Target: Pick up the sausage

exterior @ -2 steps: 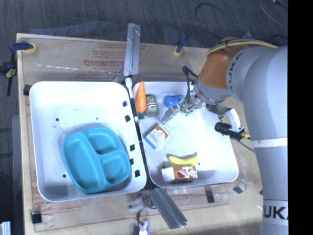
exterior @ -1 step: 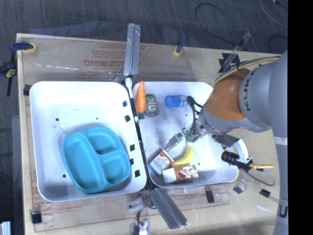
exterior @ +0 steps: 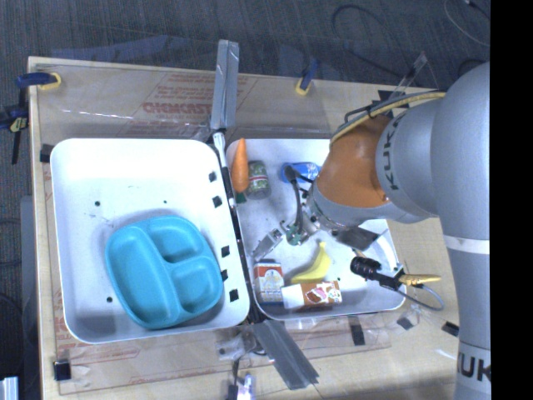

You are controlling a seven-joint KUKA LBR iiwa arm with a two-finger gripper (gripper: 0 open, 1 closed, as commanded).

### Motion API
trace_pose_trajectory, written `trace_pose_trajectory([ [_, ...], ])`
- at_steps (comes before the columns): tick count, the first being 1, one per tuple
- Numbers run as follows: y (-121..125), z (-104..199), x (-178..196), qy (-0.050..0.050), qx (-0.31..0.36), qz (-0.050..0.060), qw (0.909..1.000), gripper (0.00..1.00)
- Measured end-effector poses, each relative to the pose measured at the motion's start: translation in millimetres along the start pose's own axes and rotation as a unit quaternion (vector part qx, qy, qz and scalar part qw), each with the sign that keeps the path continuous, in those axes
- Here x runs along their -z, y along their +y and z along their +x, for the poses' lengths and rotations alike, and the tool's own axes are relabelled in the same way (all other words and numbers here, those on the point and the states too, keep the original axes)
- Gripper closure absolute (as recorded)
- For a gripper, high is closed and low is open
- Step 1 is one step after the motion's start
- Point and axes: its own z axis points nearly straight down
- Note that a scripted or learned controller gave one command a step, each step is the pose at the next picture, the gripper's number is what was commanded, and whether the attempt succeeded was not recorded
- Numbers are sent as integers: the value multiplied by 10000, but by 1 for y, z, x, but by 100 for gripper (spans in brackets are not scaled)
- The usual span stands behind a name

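While one banana (exterior: 316,264) lies right, one tray (exterior: 164,271) sits left.

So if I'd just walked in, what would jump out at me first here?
Probably the big grey arm with its orange band, leaning in from the right over the right-hand bin. Next, the bright blue divided tray lying alone in the left bin. Then the small clutter in the right bin: a carrot at its upper left corner and a banana near the claw.
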Motion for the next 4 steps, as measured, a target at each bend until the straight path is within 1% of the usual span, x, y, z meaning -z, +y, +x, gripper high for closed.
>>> trace_pose_trajectory([
  [1,42,-57,2,-18,373,-14,9993,0],
  [2,43,-57,12,-22,397,-17,9992,100],
  [3,67,8,2,-42,1494,7,9888,100],
  [4,65,-1,6,-147,1448,-14,9893,0],
])
